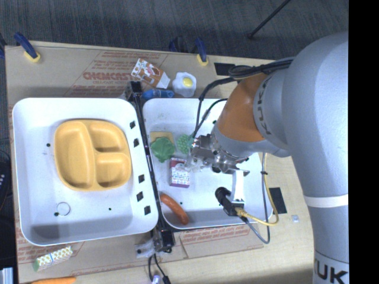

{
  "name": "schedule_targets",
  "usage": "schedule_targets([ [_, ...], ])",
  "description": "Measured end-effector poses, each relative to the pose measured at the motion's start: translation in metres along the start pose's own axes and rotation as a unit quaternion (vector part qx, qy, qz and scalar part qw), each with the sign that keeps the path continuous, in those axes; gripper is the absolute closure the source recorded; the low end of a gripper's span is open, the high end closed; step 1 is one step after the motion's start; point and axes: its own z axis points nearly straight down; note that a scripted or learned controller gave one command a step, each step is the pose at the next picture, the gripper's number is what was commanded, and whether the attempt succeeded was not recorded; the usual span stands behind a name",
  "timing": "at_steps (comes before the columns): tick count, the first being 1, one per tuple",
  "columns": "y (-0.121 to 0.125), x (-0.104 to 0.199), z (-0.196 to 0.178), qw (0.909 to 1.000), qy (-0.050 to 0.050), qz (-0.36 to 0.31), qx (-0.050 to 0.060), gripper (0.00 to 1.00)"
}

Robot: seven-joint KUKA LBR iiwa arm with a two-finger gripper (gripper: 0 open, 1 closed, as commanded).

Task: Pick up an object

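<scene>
We note two white bins on the cardboard-covered bench. The left bin [23, 158] carries a yellow divided tray [92, 154], lying flat toward its middle. The right bin [207, 216] holds the loose objects: a green leafy toy [162, 149] near its upper left, a yellow block [161, 136] touching it from behind, a small pink-and-white box [179, 173] just below the green piece, and an orange sausage-shaped toy [174, 209] at the bin's lower left rim. The arm comes in from the right, orange band over the bin, and the gripper [192, 157] sits low in the right bin, just beside the pink-and-white box and near the green leafy toy. We cannot tell how the fingers stand; the wrist hardware hides them, and nothing shows between them. Beyond the bins, a yellow-and-white item [185, 83] and a snack packet [145, 71] lie on the cardboard.
</scene>
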Motion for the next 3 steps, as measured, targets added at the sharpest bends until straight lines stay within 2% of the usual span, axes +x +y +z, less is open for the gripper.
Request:
schedule_targets([
  [1, 0.000, 0.000, 0.000, 1.0000, 0.000, 0.000, 0.000, 0.00],
  [2, -0.037, 0.009, 0.027, 0.9988, 0.000, -0.048, 0.002, 0.00],
  [3, -0.037, 0.008, 0.018, 0.9987, 0.000, -0.050, 0.003, 1.00],
])
